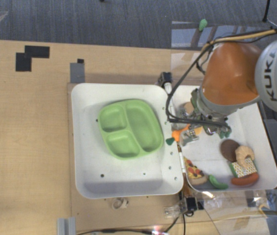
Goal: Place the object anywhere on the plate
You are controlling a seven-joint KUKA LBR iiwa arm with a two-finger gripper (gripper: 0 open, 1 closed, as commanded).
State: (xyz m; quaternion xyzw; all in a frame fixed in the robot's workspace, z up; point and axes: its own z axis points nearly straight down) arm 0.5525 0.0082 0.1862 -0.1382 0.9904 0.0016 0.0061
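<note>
A small orange object with a green tip (176,135), most likely a toy carrot, lies at the left edge of the right bin (268,146), right against the divide between the two bins and just beneath the gripper (193,131). Judged by its look it is a light, stiff piece of play food, smooth and somewhat slippery, not fragile; the orange body seems the best place to take hold, across its narrow width, since the green end is too small to pinch. The gripper hangs low over it, but the wrist and its metal parts hide the fingers, so whether they are open, closed, or already on the object cannot be told. The green plate (128,128), with three compartments, sits in the left bin (87,180), well apart from the object and to its left. Other toy foods lie in the right bin: a brown disc (229,149), a pale ring-shaped piece (244,153), a red sausage-like piece (244,181) at the near right, a pizza slice (194,171) and a small green piece (218,182) at the near left. The grey arm (275,77) bears the letters "KUK" on its side, and its orange band (229,72) sits above the wrist. Both bins rest on the wooden surface (26,146).
</note>
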